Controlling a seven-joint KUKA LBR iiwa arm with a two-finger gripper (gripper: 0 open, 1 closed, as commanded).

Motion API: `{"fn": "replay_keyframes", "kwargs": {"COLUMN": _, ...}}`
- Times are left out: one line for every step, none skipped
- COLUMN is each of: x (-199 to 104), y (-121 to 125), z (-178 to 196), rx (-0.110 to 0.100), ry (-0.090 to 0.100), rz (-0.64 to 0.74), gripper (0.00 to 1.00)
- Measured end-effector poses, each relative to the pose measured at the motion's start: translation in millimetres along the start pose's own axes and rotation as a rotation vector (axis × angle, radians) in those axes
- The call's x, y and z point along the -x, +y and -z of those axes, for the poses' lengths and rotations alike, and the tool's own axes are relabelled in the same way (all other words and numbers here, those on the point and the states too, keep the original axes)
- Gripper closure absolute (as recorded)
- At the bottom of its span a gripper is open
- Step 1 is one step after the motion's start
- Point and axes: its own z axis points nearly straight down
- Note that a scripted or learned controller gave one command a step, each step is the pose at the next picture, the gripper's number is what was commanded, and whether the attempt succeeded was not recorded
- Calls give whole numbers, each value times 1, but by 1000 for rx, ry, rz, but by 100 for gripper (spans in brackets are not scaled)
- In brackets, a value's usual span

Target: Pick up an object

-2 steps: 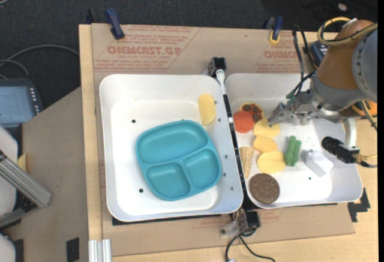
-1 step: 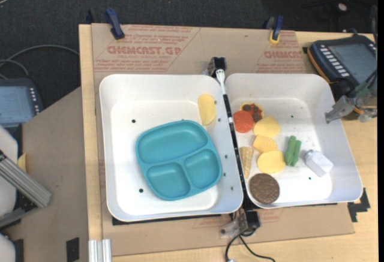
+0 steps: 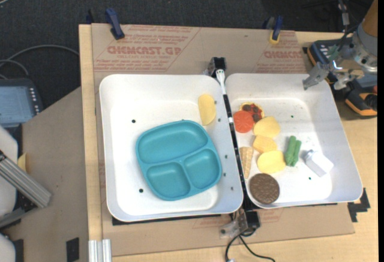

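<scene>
Candidate objects clustered along the left wall of the right bin (image 3: pixel 336 135), touching or overlapping: orange-red piece (image 3: pixel 243 122), three yellow pieces (image 3: pixel 267 144), green stick (image 3: pixel 293 150), cone-shaped piece (image 3: pixel 247 160), brown disc (image 3: pixel 264 188) at the near edge, white block (image 3: pixel 318 162) a little apart to the right. Tight packing against the wall judged to leave little finger room; white block and green stick judged the more accessible. One yellow piece (image 3: pixel 207 108) alone in the left bin (image 3: pixel 114 135), beside the teal divided plate (image 3: pixel 178 159). Both bins flat on the board-covered table (image 3: pixel 180 51). Claw (image 3: pixel 327 72) at the far right corner of the right bin, well apart from the cluster, touching and gripping nothing visible; finger spread too blurred to judge, so released or clenched: cannot tell.
</scene>
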Motion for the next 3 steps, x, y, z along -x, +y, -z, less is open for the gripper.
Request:
{"fn": "replay_keyframes", "kwargs": {"x": -59, "y": -27, "z": 173, "rx": 6, "ry": 2, "rz": 1, "gripper": 0}}
{"fn": "replay_keyframes", "kwargs": {"x": -166, "y": -65, "z": 250, "rx": -2, "ry": 7, "rz": 4, "gripper": 0}}
{"fn": "replay_keyframes", "kwargs": {"x": -115, "y": -100, "z": 340, "rx": -3, "ry": 3, "rz": -9, "gripper": 0}}
